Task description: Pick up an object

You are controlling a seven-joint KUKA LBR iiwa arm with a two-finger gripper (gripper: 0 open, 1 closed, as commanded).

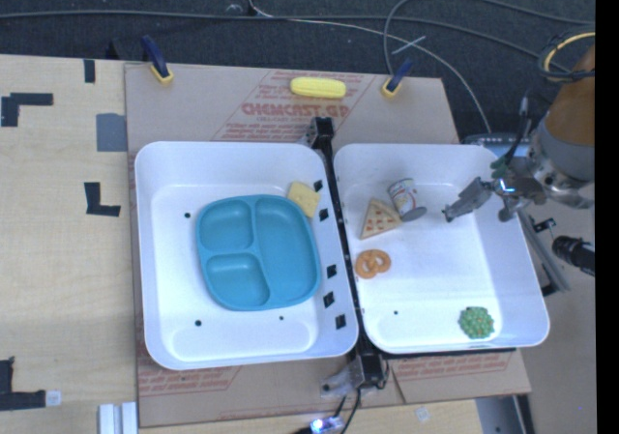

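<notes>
From the camera view, two white bins sit side by side on the tabletop (58, 229): the left bin (160, 258) holds one blue divided plate (256, 250) and one pale yellow block (305, 198) just beside the plate's upper right corner. The right bin (517, 297) holds four things: one small cylindrical can (402, 197) lying on its side, one tan wedge (378, 218) just below it, one orange pretzel-shaped ring (372, 263) and one green broccoli-like piece (476, 322) near the bottom right corner. One yellow banana-shaped piece (317, 87) lies on the cardboard beyond the bins. The end effector (484, 197) hangs over the right bin's upper right part, its fingers spread, nothing between them, well apart from the can.
</notes>
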